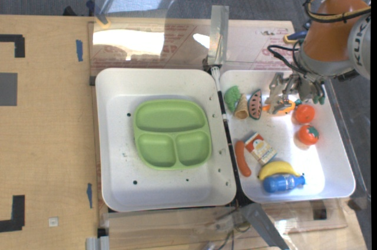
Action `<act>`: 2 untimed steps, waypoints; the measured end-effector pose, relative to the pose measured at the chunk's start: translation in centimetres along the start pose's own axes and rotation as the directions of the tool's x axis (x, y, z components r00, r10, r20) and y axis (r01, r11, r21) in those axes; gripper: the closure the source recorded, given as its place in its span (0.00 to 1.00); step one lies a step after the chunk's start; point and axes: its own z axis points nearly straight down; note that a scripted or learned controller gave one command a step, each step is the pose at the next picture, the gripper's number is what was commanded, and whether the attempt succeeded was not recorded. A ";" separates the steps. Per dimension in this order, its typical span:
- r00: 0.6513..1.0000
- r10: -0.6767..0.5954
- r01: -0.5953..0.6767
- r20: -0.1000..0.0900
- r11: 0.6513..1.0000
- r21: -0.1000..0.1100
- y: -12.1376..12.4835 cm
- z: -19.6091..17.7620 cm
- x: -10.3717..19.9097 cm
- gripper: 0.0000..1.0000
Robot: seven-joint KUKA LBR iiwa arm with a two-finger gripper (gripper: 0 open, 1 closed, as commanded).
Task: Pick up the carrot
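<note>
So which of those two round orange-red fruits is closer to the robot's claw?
The upper one, farther from the camera. It sits just right of the gripper, almost beside the fingers. The other fruit lies below it, nearer the bin's front.

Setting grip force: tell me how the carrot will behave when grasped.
The carrot looks like a small glossy toy, so probably stiff, light and a bit slippery. Its rounded, tapered shape could roll if nudged. The watermelon slice lies close beside it, so a push may bump that.

Grey arm (360,48) capped by a rounded orange band (333,28), looped over by black cables (318,7), metallic two-finger gripper (290,95) hung below, possibly green-accented, detail blurred
</note>
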 end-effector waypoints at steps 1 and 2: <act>1.000 0.000 0.000 -0.001 1.000 0.000 0.0 0.1 0.0 0.00; 0.983 0.186 -0.186 -0.009 0.983 0.000 0.8 1.8 1.7 0.00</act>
